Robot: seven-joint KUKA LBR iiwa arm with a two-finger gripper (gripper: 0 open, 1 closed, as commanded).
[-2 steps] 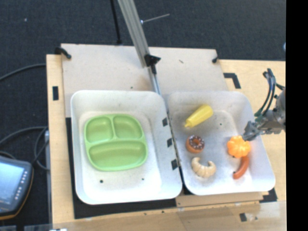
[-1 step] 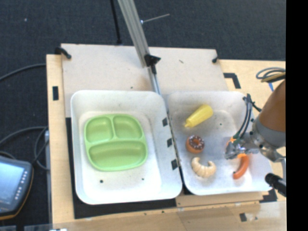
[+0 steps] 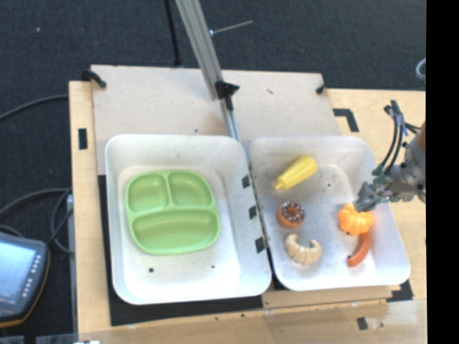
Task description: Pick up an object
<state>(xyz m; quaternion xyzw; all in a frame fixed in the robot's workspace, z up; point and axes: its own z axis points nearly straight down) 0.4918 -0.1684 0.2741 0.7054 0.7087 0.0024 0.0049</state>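
Claw (image 3: 367, 201) seemingly touches right bin's (image 3: 326, 156) orange toy (image 3: 356, 221).

Dark carpet floor (image 3: 86, 27) surrounding wooden bench (image 3: 82, 192); black cables (image 3: 36, 106) trailing at 9 o'clock, metal pole (image 3: 201, 41) leaning at 12 o'clock.

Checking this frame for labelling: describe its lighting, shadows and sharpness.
Camera view: even, soft light with no hard glare on the white bins; faint shadows hug the green plate and toy croissant; overall slightly soft, and the gripper beside the orange toy is blurry.
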